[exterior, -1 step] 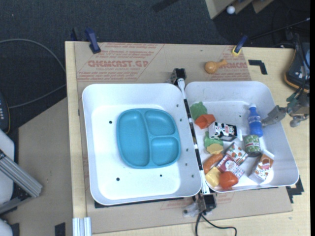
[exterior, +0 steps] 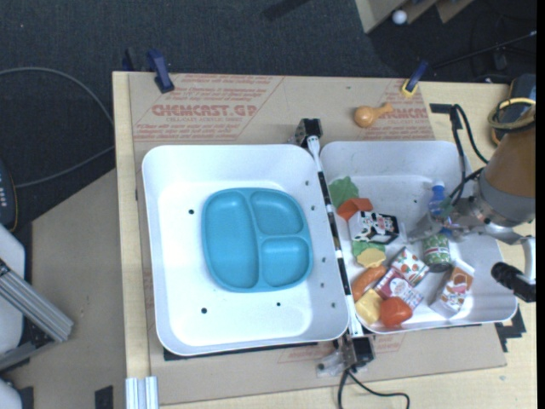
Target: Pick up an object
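While the gripper point(exterior: 441, 228) is lowered near the right edge of the right bin point(exterior: 375, 156), beside a small green can point(exterior: 437, 250), the reaching step is judged in hand; its opening cannot be told. Next, closure on the can is called for.

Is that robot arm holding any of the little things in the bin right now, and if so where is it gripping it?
It cannot be told. The gripper sits low among the objects in the right bin, by a small green can, but its tip is too blurred to show a hold.
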Available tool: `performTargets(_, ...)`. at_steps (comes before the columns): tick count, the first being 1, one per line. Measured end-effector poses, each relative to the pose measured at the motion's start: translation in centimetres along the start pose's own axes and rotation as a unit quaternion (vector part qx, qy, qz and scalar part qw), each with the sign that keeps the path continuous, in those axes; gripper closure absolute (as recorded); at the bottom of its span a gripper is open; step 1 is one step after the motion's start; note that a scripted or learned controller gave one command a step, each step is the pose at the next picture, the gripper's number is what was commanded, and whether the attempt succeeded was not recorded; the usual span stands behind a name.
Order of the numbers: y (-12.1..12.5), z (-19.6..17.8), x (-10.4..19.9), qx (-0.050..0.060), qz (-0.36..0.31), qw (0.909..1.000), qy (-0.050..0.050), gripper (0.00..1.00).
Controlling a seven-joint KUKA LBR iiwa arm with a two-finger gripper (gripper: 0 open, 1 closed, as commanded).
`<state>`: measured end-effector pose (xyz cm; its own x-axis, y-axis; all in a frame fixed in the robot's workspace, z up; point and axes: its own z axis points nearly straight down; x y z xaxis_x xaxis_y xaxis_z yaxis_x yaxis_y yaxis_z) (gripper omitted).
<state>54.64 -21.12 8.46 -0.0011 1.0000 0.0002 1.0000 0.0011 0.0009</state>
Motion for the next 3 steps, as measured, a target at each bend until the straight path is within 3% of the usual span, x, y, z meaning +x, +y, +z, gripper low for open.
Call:
performTargets(1,0.0,-1.0,-0.1,-0.001,0.001,1.0000,-0.001,1.00)
performTargets(3,11.5,-10.1,12.8,-0.001,-0.001,1.0000,0.000,1.00)
